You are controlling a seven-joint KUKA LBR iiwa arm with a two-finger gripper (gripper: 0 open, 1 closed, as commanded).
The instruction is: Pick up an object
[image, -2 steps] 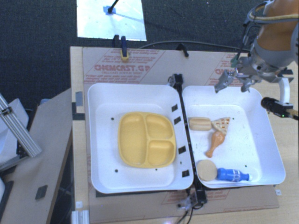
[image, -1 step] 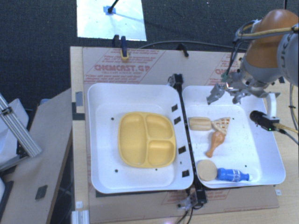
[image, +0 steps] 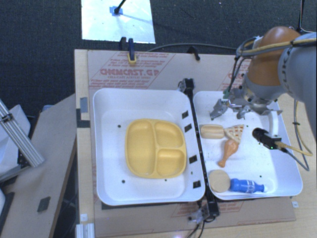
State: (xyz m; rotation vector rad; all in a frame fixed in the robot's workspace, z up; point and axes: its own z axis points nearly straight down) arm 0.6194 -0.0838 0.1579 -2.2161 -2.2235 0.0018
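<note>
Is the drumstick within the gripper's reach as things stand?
Probably yes: the gripper hangs over the same bin, and the drumstick lies uncovered, though a waffle piece crowds its thick end.

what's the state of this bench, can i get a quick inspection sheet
surface: left bin and right bin, white, side by side on a printed board
job's things: in the right bin lie a bread roll, waffle wedge, drumstick, round cookie and blue bottle
clutter: yellow divided plate in the left bin
grippers: gripper open over the right bin's far end, nothing between its fingers
cables: black cable behind the bins
surroundings: dark carpet, white sheet, aluminium rail at left
</note>
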